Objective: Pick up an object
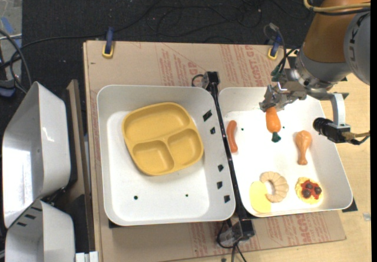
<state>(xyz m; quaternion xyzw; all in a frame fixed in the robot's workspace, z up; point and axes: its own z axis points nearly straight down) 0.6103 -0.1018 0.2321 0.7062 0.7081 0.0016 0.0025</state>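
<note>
Black floor with loose cables surrounds the table (147,60). On it, the left bin (112,196) holds a yellow divided plate (162,138). From the right bin's (333,166) centre, a sausage (232,136) lies at nine o'clock, a drumstick (303,145) at three, a pastry (274,186) and a tart (309,190) near six. The tool (275,103) at twelve grips the carrot (272,120), its top between the fingers.

Robotics lab: clamped cardboard bench (177,60), loose floor cables (147,13).
</note>
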